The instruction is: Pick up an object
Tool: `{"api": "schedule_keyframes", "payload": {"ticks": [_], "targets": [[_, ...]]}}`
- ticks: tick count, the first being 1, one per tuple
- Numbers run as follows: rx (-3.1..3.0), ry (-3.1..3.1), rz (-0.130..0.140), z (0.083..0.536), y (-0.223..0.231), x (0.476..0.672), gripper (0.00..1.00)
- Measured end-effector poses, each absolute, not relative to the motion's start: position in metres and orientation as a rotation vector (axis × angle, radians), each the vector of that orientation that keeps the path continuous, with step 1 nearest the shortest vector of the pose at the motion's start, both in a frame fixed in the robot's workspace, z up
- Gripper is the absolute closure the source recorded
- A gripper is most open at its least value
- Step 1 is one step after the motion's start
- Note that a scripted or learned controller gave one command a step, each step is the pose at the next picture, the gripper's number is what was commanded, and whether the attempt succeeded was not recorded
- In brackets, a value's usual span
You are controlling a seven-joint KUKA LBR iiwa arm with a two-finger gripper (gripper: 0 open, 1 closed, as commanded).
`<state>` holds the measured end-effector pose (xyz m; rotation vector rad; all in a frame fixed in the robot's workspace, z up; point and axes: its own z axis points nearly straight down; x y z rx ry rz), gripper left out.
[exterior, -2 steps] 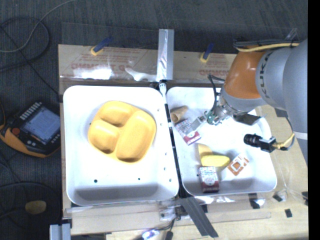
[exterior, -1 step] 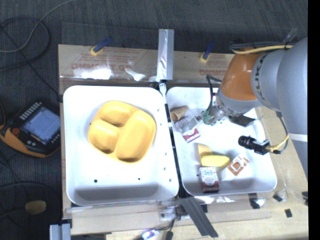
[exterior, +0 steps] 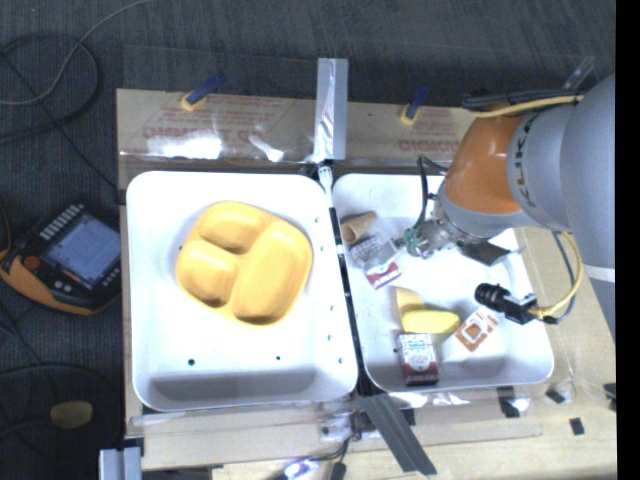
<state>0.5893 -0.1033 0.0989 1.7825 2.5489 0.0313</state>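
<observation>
Gripper [exterior: 415, 240] low in right bin [exterior: 535, 363], over small packet [exterior: 378, 264]; whether open or pinching, cannot tell. Arm reaches in from right, likely lining up on packet. Nearby: brown piece [exterior: 358, 225], yellow wedge [exterior: 425, 318], red carton [exterior: 418, 356], orange sachet [exterior: 478, 330]. Left bin [exterior: 150, 348] holds big yellow mould [exterior: 243, 261].

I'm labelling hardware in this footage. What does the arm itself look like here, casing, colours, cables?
The arm has a smooth grey casing with a rounded orange band above the wrist. A yellow-and-black cable loops beside it, ending in a black plug-like part. The gripper is small, metallic and dark.
</observation>
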Motion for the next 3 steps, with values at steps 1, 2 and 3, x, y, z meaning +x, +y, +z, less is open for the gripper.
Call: {"api": "schedule_keyframes", "payload": {"ticks": [1,2,3], "targets": [[1.429,2.796,-0.004,0.120,-0.130,0.581,0.00],[1.504,2.750,0.004,0.090,-0.120,0.581,0.00],[1.731,2.606,0.009,0.090,-0.111,0.582,0.00]]}}
